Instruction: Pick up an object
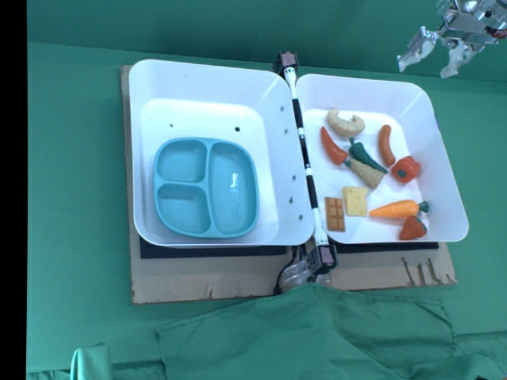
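Toys lie scattered in the right bin (444, 145), nearer and left of the gripper (434, 59), which hangs spread and empty beyond the bin's far right corner. Closest is a red sausage (386, 144), long axis running near-far: smooth, rounded plastic. Left bin (150, 93) holds a glossy blue divided plate (206, 187).

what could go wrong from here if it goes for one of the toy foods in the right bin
1. The toys are crowded: the cheese wedge touches the chocolate bar, so the open gripper might catch both or nudge one away.
2. The strawberry and carrot lie close to the right bin wall, so a finger could strike the rim.
3. The gripper hangs above the bin's far corner, so its descent must be well aimed.
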`<state>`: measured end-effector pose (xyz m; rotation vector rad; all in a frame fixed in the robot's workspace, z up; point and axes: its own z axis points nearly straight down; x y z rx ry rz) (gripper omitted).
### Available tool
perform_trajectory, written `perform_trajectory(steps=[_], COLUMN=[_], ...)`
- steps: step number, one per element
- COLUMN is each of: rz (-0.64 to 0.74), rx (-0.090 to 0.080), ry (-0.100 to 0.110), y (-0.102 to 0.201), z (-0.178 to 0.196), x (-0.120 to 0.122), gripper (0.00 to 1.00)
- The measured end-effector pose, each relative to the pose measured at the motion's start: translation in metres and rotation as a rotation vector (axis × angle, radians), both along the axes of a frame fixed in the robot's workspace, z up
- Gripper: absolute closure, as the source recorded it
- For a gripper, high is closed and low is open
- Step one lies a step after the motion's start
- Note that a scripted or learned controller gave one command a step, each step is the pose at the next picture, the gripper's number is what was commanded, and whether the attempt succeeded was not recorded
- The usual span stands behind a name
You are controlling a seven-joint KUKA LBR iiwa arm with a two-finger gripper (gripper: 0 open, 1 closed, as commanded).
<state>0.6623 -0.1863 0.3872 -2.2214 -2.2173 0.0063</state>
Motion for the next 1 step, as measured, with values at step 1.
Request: perform_trajectory(steps=[1], rz=[-0.001], rx=[-0.004], ry=[-0.011], y=[-0.0008], z=[0.0043], x=[0.0111], gripper=[0.00])
